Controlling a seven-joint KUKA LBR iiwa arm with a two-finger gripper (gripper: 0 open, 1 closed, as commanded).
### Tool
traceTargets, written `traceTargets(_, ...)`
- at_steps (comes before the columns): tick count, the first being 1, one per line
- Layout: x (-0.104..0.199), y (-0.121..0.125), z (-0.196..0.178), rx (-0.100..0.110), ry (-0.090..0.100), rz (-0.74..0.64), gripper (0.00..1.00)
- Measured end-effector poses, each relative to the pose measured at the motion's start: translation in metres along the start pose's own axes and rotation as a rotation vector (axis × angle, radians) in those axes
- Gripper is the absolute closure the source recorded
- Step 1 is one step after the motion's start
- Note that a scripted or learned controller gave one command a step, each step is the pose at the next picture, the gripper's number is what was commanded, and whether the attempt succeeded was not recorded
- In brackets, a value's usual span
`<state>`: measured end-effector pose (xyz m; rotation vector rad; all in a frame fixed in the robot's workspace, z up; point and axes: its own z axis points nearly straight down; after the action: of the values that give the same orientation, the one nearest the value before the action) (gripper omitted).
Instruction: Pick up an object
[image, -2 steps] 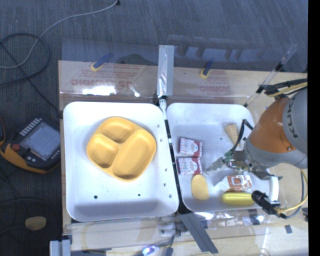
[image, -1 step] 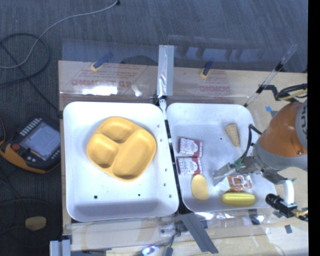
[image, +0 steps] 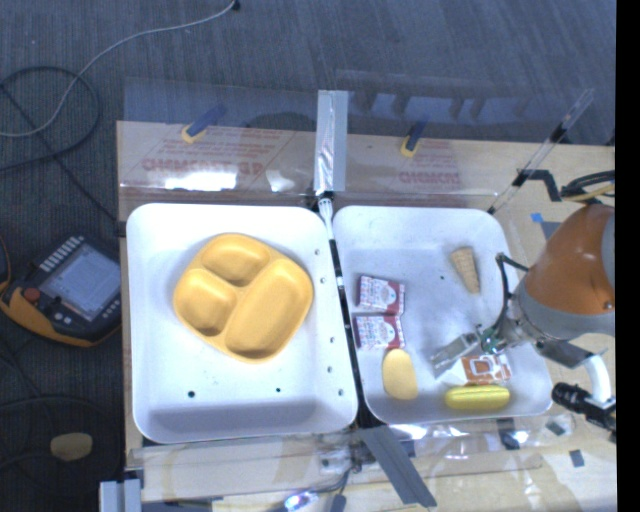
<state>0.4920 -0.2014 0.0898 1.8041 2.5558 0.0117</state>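
The tabletop (image: 560, 165) is a pale wooden surface carrying two shallow white bins side by side, with a clear plastic sheet lying along its far edge. The left bin (image: 160, 400) holds a single large yellow plate (image: 243, 296) with three compartments, sitting a little above the bin's middle and tilted askew to the bin's sides. The right bin (image: 420, 230) holds all the smaller things. The arm (image: 572, 280), grey with a broad orange band, reaches in over this bin's right rim. Its end effector (image: 462, 350) hangs low over the lower right part of the bin, its grey tip angled toward the left; whether it is spread or pressed together cannot be told from this angle, and nothing is visibly pinched in it.

Two red-and-white packets (image: 380, 293) lie near the left wall of the right bin, one just below the other. Below them sits a yellow lemon-shaped object (image: 399, 374). A yellow banana-like piece (image: 477, 398) lies flat along the near wall, and a small orange-and-white packet (image: 484, 370) rests just above it, right beside the end effector's tip. A tan cone (image: 465, 268) lies well apart in the upper right of the bin.

On the floor at left rests a handheld control pendant (image: 70, 290).
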Motion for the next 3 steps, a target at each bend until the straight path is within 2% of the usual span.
traceTargets(1,0.0015,0.0008,0.0001,-0.001,0.001,0.267,0.00)
traceTargets(2,0.0015,-0.0006,-0.0001,0.000,-0.005,0.184,0.00)
traceTargets(3,-0.0033,-0.0028,-0.0001,0.002,0.001,0.060,0.00)
